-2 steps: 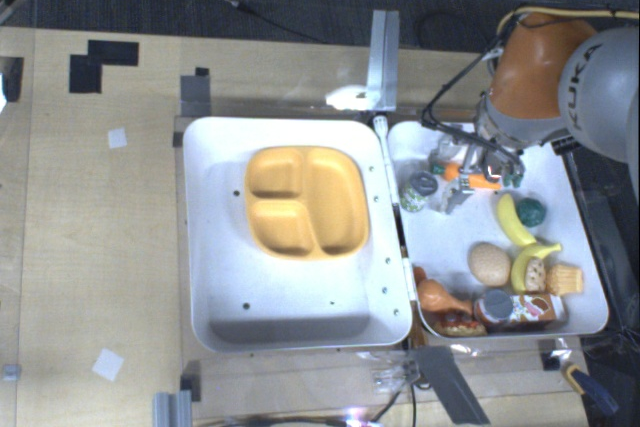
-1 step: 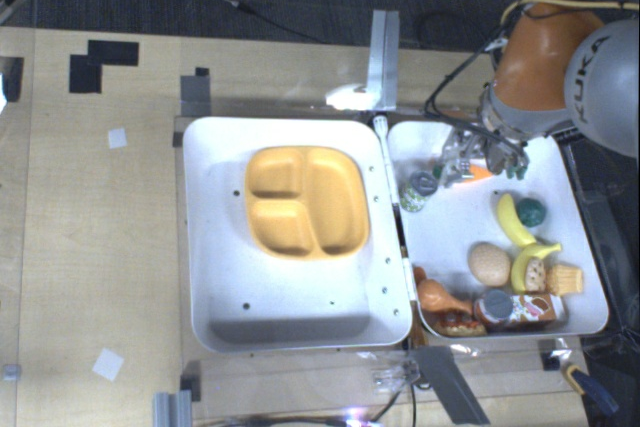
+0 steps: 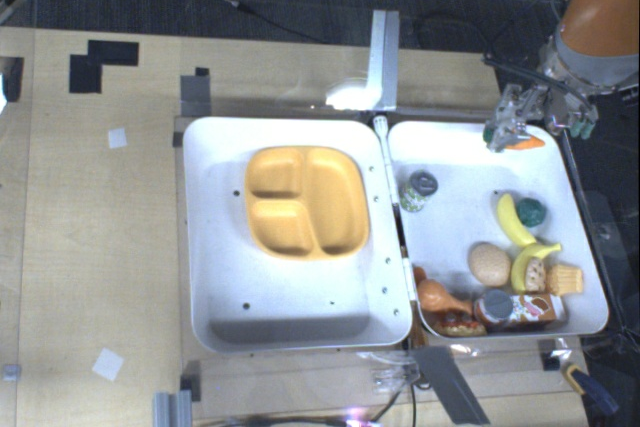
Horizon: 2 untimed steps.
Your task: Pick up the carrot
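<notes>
Now I see the two white bins side by side on the bench: the left bin [image 3: 215, 245] carries a yellow divided plate [image 3: 303, 200], the right bin [image 3: 455, 200] a clutter of toy food. My arm [image 3: 600, 5] comes in at the upper right, orange band above the wrist, with the gripper [image 3: 510, 127] low over the right bin's far edge. Along that bin's near side I make out a bread roll [image 3: 489, 263], a banana [image 3: 512, 220] and a bottle [image 3: 517, 310]. The carrot [image 3: 524, 143] lies at the far right corner, just beside the fingertips, its green top by the gripper; whether the jaws pinch it I cannot tell.
</notes>
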Tool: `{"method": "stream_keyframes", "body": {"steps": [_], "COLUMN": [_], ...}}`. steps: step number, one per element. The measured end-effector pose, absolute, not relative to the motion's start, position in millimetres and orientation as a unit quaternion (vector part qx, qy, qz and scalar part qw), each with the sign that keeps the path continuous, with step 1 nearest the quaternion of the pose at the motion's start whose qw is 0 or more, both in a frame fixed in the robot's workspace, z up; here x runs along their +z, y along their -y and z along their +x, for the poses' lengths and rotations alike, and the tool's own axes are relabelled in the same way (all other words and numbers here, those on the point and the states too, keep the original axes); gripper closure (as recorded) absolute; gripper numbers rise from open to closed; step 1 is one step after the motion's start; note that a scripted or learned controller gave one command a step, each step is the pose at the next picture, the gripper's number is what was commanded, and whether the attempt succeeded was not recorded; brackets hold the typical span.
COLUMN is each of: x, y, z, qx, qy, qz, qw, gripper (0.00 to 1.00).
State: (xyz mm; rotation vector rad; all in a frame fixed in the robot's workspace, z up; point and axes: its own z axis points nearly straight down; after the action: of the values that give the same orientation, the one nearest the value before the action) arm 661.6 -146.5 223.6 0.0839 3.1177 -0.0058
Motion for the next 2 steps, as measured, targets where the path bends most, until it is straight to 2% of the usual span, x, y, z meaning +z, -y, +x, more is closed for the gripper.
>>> {"method": "stream_keyframes", "body": {"steps": [1, 2], "x": [96.0, 100.6], "y": [171.9, 172.0], "z": [621.6, 624.3], "qx": [0.0005, -0.0004], "qy": [-1.000, -1.000], "qz": [0.029, 0.028], "qw": [0.000, 0.005], "gripper": [1.00, 0.00]}}
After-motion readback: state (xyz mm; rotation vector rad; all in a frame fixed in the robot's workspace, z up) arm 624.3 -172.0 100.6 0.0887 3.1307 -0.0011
